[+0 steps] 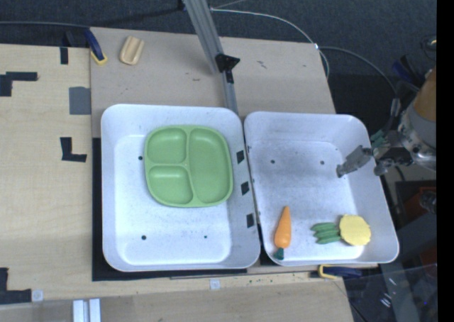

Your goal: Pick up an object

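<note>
A: The gripper (355,163) hangs over the right edge of the right bin (305,125), reaching in from the right. One dark finger juts left and slightly down over the bin floor. Whether it is open or closed I cannot tell from this angle; nothing is visibly between its tips.

B: What lies nearest to it?

A: The yellow piece (355,230), roundish, sits toward the near right corner of that bin, almost straight toward the camera from the gripper. Touching its left side is a green pod (325,232), its long axis running left to right across the bin. Further left is the orange carrot (283,227), apart from the pod.

B: How does the carrot lie?

A: Nearly along the near-far line, slightly tilted. Its narrow orange tip points away from the camera, its greenish stem end toward the bin's near wall.

B: So the move?

A: My judgement: travel toward the near wall, then descend. For the carrot, the fingers should close across its width, left to right.

B: And the other bin?

A: The left bin (117,171) holds a green divided plate (189,165), well apart from the gripper.
</note>
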Motion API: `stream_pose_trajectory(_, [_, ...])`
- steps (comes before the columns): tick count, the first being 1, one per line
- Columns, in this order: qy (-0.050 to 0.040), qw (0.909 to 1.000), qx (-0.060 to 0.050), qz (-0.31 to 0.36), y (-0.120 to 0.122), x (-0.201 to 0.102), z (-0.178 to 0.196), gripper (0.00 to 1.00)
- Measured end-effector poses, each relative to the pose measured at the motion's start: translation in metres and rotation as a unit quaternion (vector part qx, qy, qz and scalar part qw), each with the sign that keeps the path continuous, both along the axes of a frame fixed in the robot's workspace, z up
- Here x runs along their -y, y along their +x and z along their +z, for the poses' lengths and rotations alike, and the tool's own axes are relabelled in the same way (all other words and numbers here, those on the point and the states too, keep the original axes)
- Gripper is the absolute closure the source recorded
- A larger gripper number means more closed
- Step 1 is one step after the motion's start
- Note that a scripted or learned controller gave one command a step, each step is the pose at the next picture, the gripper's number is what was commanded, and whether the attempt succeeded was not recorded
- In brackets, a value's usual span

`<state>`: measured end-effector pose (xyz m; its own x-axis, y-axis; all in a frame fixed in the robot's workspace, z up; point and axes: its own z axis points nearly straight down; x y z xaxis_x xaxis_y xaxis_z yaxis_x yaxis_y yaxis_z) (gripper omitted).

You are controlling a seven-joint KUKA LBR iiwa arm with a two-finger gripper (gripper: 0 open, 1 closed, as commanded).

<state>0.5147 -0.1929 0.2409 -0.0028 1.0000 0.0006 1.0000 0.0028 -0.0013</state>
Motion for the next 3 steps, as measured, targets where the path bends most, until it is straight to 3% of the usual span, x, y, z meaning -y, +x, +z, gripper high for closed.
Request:
stream_pose_trajectory(1, [0.0001, 1.0, 0.0, 0.0, 0.0, 0.0, 0.0, 0.0])
stream_pose_trajectory(3, [0.0, 1.0, -0.003, -0.001, 0.007, 0.003, -0.1, 0.0])
